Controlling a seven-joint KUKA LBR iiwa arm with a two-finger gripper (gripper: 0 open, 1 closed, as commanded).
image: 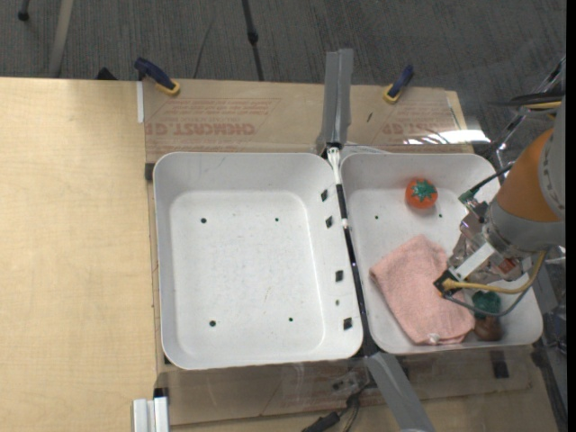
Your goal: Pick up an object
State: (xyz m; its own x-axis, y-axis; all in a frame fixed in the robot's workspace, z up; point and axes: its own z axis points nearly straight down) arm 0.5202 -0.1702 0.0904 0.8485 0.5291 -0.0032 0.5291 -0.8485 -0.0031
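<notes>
- Two white bins are seen side by side on a cardboard sheet (234,120), with the left bin (243,268) touching the right bin (378,205) along a shared edge.
- The arm (531,196) is brought in from the right, over the right side of the right bin.
- The gripper (477,259) is held low in the right bin, just beside the right edge of the pink cloth (414,286). Whether it is apart or together cannot be told, and nothing can be made out as clamped in it.
- The pink cloth is spread flat and slightly rumpled in the near half of the right bin, running slantwise toward the near rim.
- A red round toy (420,193) with a green top is seen in the far part of the right bin, well apart from the cloth.
- A small teal object (487,302) is seen just near of the gripper, and a brown object (489,328) lies just near of that, by the near right corner.
- The cardboard is held at its far edge by a left clamp (157,75) and a right clamp (399,81), both blue and yellow.
- Pale wooden bench (72,241) is seen to the left of the bins.
</notes>
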